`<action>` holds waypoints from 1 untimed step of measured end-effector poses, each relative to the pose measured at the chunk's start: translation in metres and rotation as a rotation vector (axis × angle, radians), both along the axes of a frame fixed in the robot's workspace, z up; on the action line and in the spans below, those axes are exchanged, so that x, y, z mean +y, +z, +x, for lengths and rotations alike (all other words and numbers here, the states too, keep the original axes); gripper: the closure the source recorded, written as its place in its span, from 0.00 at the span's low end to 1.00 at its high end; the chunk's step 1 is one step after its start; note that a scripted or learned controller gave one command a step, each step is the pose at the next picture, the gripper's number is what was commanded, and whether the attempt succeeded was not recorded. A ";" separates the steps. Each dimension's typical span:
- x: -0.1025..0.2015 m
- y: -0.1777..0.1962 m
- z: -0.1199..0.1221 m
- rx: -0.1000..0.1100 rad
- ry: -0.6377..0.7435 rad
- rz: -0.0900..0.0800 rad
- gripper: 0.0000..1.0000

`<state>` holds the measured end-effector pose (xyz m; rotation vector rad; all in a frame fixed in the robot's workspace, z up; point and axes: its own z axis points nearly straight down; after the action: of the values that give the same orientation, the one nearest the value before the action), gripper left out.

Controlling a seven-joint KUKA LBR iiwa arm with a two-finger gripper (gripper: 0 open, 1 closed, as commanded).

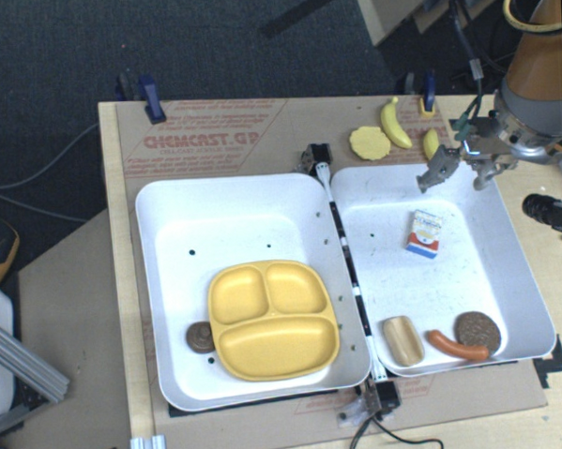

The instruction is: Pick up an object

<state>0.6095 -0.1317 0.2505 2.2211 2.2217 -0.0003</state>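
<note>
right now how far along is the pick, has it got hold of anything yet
Nothing looks picked yet. The gripper hangs open over the far edge of the right bin with nothing between its fingers. The small carton lies nearest below it, and the bun, sausage and brown patty sit at the near edge. Descending, closing on one object and lifting all remain.
</note>
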 end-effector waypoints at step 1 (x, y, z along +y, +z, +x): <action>-0.041 -0.098 0.002 0.008 -0.004 0.001 0.00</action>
<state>0.6116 -0.1725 0.1526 2.2303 2.2216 -0.0081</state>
